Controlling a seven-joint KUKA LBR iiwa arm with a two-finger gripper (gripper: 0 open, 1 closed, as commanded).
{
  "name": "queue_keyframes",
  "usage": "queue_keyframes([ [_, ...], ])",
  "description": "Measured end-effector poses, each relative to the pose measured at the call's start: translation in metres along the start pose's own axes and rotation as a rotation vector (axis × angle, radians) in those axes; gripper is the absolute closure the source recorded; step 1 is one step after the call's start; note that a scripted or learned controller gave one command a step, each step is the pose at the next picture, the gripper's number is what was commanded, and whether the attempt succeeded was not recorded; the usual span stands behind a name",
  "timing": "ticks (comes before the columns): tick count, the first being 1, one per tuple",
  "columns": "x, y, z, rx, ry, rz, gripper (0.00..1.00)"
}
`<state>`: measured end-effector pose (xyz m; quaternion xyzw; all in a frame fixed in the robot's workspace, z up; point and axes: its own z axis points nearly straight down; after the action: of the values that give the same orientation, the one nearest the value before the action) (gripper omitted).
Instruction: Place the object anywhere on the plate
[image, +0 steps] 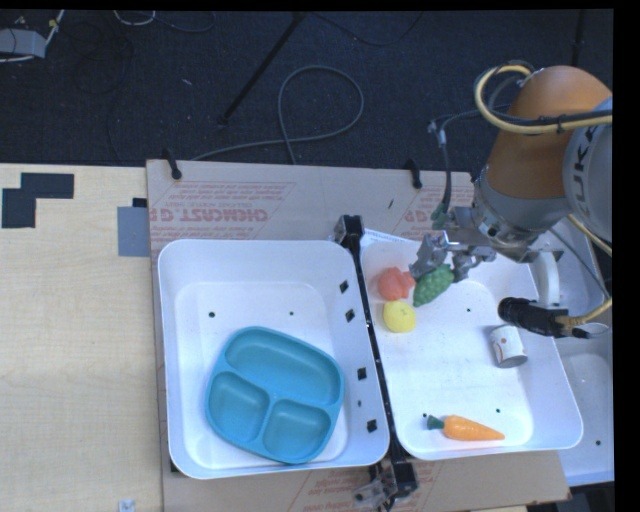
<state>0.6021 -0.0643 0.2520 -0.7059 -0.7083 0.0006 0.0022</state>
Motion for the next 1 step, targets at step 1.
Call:
queue_keyframes([
  [1,0.0452,-0.0316,0.0089,0.002,0.0,0.0,1.0],
])
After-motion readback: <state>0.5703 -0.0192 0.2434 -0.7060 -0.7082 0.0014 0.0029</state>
